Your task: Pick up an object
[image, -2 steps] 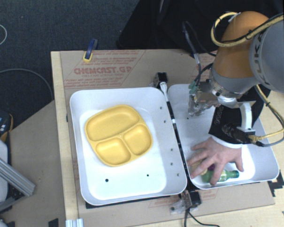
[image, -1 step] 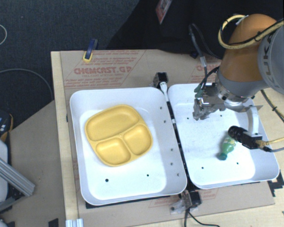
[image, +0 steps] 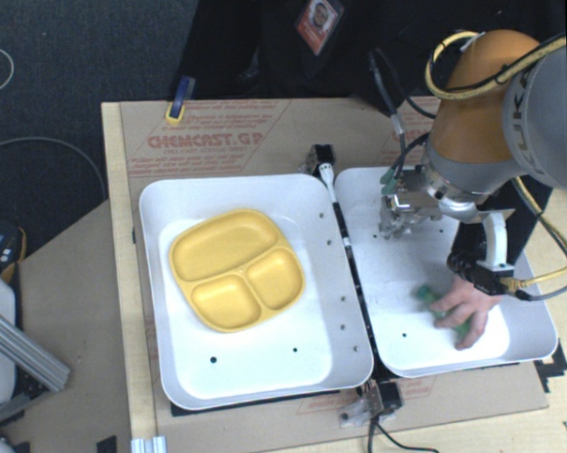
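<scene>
You count two shallow white bins: left bin [image: 164, 273] and right bin [image: 401, 347], side by side on one tabletop [image: 214, 130]. Left bin: one yellow divided plate [image: 237, 270] w/ three compartments. Right bin: one green-and-pink object [image: 461, 309], too blurred for you to tell if it is one item or several. One arm [image: 489, 99], w/ one pincer [image: 400, 216]. One yellow-and-blue clip [image: 178, 99] at the tabletop's far edge.
</scene>
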Robot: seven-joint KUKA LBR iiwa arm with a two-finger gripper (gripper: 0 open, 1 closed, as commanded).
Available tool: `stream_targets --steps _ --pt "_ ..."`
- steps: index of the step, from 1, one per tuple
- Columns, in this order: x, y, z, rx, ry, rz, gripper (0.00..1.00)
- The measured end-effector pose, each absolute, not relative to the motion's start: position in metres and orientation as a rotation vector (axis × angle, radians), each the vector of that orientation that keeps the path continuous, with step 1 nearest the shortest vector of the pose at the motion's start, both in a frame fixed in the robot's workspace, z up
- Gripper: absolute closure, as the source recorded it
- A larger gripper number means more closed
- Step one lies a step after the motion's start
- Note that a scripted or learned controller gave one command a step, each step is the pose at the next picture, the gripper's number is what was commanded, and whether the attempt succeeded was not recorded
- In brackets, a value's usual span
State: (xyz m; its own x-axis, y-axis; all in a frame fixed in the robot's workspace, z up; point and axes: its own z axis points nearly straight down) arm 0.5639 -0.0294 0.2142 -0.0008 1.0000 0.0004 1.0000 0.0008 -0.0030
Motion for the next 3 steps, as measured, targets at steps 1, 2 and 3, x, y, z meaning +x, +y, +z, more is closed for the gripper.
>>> stream_targets --steps 1,2,3 --pt "0.564 -0.035 0.235 -2.224 -2.224 -0.003 1.0" --pt "0.557 -0.024 0.223 -2.218 -2.22 0.003 1.0" --pt "0.559 -0.029 0.217 -2.22 -2.218 0.004 1.0"
